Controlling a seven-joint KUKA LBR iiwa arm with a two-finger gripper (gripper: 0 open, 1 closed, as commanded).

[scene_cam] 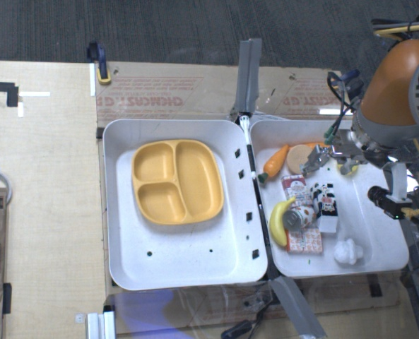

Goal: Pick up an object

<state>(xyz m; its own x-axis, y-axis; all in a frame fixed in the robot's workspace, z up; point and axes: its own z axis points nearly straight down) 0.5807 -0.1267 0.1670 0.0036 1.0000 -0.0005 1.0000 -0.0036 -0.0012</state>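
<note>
The right bin holds several small objects. An orange carrot lies at its back left beside a round tan piece. A yellow banana curves along the left wall, with a grey can against it. A red packet and a black-and-white item lie in the middle. A white crumpled lump sits near the front. My gripper hangs low over the back of this bin, just right of the tan piece. Nothing is seen held in it.
The left bin carries a yellow divided plate. A grey divider post rises between the bins at the back. The arm's orange band and cables crowd the right bin's back right corner. Cardboard lies behind the bins.
</note>
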